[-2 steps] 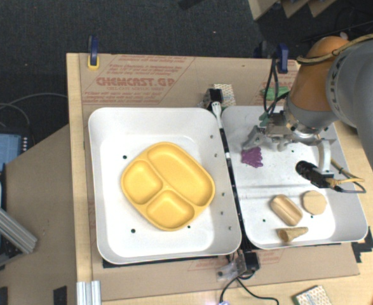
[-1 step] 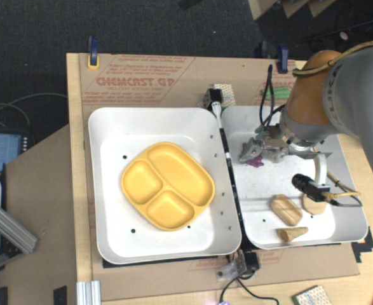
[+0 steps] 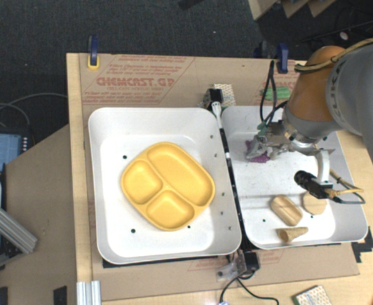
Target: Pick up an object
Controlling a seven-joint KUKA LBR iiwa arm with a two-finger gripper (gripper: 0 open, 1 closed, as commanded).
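Right bin (image 3: 345,230): gripper (image 3: 260,150) low over a small purple object (image 3: 260,158); finger state cannot be told. Wooden blocks (image 3: 286,210) lie near the front. Left bin (image 3: 103,170): yellow divided tray (image 3: 167,184). Risk: object slips aside if the fingers close off-centre.

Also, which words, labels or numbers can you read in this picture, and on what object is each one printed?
"CHEMCAST GP": large red print on the brown protective sheet behind the left bin.
Smaller red lines above and below that name: too blurred to read.
Red print near the bench's front edge: too small to read.
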